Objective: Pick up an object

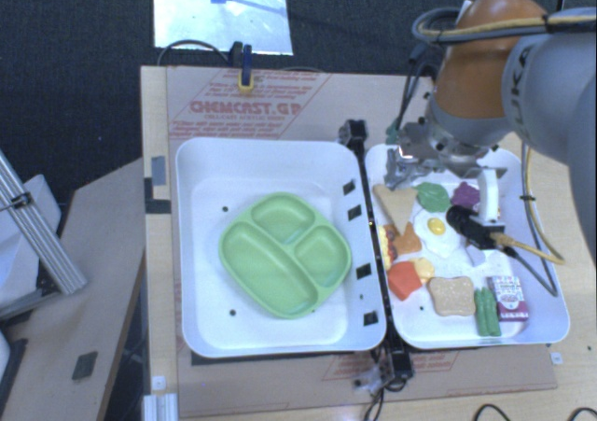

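You are looking down on two white bins side by side. The left bin (201, 214) is holding a green divided tray (284, 253). The right bin (550, 316) is holding toy food: a fried egg (437, 228), a toast slice (451, 295), a purple piece (465, 194). The gripper (403, 170) is hanging over the right bin's far left corner, beside a green leafy piece (431, 195).

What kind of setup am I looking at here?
Likely a robot lab test bench: two white bins on a taped board, toy food such as a fried egg, a green divided plate.
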`<state>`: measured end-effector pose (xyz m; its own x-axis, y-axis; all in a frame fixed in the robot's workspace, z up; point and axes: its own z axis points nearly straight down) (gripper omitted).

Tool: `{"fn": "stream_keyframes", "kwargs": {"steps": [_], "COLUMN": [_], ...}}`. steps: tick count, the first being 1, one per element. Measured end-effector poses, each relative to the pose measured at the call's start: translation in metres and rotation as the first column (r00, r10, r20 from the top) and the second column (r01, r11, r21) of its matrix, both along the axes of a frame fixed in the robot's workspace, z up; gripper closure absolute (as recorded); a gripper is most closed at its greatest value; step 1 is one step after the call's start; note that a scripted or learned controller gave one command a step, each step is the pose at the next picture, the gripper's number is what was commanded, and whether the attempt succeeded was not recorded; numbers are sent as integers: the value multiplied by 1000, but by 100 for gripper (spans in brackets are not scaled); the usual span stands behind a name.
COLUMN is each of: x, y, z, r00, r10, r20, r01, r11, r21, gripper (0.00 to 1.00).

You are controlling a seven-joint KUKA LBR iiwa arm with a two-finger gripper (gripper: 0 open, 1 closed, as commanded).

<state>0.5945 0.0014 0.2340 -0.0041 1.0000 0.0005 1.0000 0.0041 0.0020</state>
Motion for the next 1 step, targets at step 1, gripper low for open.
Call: {"fn": "stream_keyframes", "kwargs": {"steps": [1], "x": [-10], "y": [1], "z": [-2], "r00": [1000], "r10": [-3], "r20": [-2], "r01": [3], "r11": [1000], "r21": [-1], "gripper": [100]}}
